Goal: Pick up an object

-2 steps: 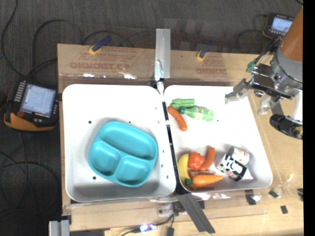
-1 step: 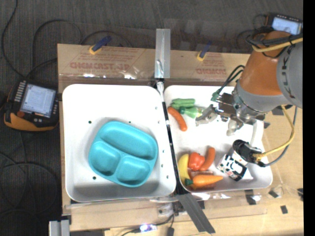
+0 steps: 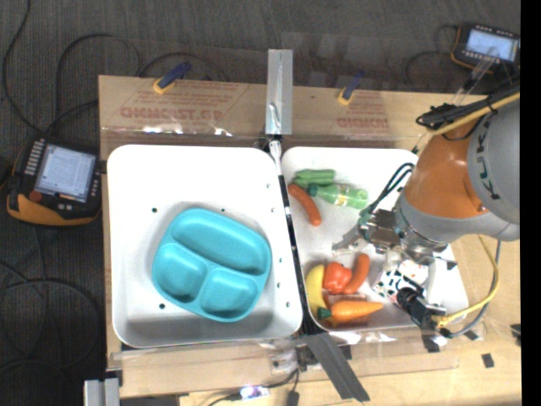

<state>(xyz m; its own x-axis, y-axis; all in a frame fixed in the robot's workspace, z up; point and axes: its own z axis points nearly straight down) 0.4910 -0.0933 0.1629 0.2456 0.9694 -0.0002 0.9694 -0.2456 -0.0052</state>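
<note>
Tool [image 3: 370, 233] of the grey and orange arm hangs low over the middle of the right bin [image 3: 355, 156], reaching in from the right. Whether it is open or closed cannot be told from this angle, and nothing can be seen gripped in it.

Beneath everything lies the brown counter [image 3: 211, 108], carrying two shallow white bins side by side. The left bin [image 3: 135, 167] holds a teal divided plate [image 3: 211, 263], set at a slant near its middle.

All the small things to pick are in the right bin, in two groups. At the far end, left of the tool and apart from it, a clear green bottle [image 3: 340, 196] lies on its side, with a dark green vegetable [image 3: 314, 177] just behind it and a long orange-red piece [image 3: 306, 204] slanting along the bin's left wall. At the near end, just below the tool, lies a tight cluster: a yellow banana [image 3: 314, 288] against the left wall, a red pepper [image 3: 336, 276] touching it, a slim orange piece [image 3: 361, 271] leaning beside the pepper, and a carrot with a green top [image 3: 352, 310] lying across the front
</note>
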